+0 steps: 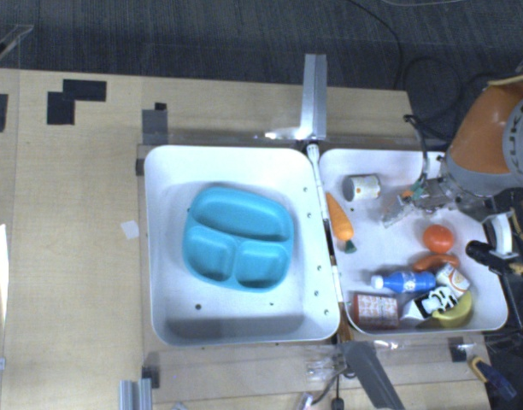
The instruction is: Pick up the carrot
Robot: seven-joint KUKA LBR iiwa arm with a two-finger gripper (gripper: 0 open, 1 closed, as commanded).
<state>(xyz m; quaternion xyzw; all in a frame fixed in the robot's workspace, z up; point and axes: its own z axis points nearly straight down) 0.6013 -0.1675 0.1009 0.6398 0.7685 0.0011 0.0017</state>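
Carrot lay along the left wall of the right bin, long axis running up-and-down that wall, green tip nearest me. Rightward, well apart across the bin, the gripper hovered; whether it was open, I couldn't tell.

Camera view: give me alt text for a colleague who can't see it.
An orange carrot lies along the left wall of the right bin, apart from the gripper at the bin's upper right. The left bin holds a blue divided tray.
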